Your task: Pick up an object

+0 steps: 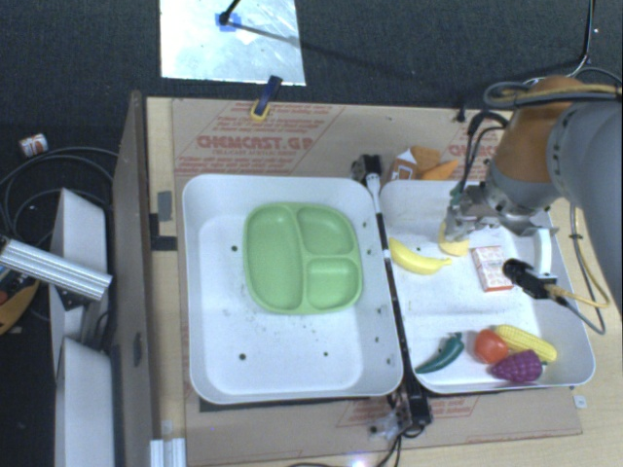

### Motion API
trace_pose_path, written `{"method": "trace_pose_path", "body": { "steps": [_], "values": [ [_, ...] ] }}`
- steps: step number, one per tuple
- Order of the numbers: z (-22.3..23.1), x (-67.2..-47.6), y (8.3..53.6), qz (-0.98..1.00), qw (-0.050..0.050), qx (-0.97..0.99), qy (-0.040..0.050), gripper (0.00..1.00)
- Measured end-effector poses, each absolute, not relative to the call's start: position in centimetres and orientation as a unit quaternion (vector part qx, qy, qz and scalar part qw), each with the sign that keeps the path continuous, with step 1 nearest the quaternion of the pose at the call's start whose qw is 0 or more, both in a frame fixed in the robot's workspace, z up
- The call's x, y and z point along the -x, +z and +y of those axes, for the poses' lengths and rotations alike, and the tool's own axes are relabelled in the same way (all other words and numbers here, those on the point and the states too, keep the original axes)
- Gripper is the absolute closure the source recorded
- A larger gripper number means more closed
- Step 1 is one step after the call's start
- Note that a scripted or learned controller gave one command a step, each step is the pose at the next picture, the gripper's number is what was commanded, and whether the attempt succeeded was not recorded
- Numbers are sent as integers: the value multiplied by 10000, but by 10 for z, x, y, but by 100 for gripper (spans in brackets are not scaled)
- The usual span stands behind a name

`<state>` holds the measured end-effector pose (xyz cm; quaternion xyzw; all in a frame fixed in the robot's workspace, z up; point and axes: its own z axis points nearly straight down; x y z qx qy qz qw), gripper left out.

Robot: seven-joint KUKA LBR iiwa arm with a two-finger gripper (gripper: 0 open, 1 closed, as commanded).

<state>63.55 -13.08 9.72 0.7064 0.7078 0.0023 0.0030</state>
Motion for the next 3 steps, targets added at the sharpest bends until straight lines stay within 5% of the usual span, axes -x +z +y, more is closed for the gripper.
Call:
{"method": "trace_pose_path", "body": {
  "steps": [1, 2, 3],
  "values": [
    [-131, -635, 97, 7078, 26, -7064, 21, 0],
    [-131, -636, 108, 7080, 35, -7062, 32, 100],
    [-131, -636, 108, 7081, 33, -7061, 31, 0]
  ]
}}
